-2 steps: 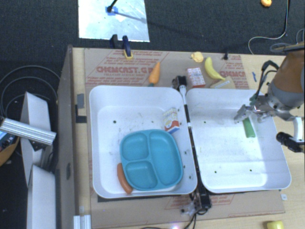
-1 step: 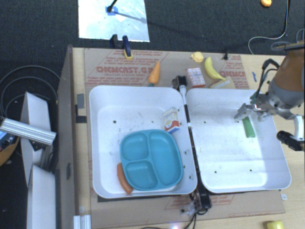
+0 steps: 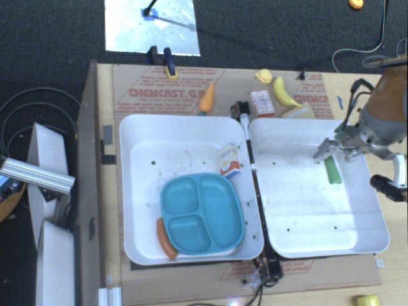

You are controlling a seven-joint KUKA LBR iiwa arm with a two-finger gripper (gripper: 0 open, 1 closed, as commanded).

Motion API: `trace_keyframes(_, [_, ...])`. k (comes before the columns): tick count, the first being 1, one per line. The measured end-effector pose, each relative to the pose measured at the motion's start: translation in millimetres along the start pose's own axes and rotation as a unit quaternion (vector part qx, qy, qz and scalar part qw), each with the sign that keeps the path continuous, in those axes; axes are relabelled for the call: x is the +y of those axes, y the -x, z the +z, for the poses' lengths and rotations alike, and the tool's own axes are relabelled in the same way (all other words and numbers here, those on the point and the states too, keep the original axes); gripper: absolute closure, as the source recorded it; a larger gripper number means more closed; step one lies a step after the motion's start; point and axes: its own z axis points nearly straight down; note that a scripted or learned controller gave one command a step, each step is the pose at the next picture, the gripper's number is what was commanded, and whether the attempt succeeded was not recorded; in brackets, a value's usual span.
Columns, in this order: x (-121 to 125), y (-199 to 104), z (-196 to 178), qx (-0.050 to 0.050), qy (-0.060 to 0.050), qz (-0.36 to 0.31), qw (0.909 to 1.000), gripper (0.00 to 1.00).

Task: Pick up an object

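Left bin (image 3: 137, 146) held a blue divided plate (image 3: 202, 213), an orange sausage-shaped piece (image 3: 166, 238) at its lower left, and a small carton (image 3: 229, 160) at its upper right. In the right bin (image 3: 357, 238), a green cylinder (image 3: 333, 169) lay just below the end effector (image 3: 338, 149), at its tips. Fingers stood apart, straddling the cylinder's upper end; contact unclear.

Right bin (image 3: 306, 234): floor mostly bare; a green object (image 3: 333, 169) lies near its upper right, just below the gripper (image 3: 336, 146)
Left bin (image 3: 137, 164): blue divided tray (image 3: 203, 212) fills the lower middle, sausage (image 3: 166, 238) at its left edge, small carton (image 3: 229, 160) just above it
Open room, left bin: upper left floor
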Motion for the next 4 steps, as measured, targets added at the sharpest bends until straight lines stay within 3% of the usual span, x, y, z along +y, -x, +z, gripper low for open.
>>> trace_keyframes(1, [7.6,-0.1,2.6,0.0,0.001,-0.001,1.0,0.0])
trace_keyframes(2, [-3.1,0.0,0.1,0.0,-0.001,0.0,1.0,0.0])
trace_keyframes(3, [5.6,0.2,-66.6,-0.001,0.003,-0.001,1.0,0.0])
trace_keyframes(4, [18.7,-0.5,24.1,0.0,-0.001,-0.002,1.0,0.0])
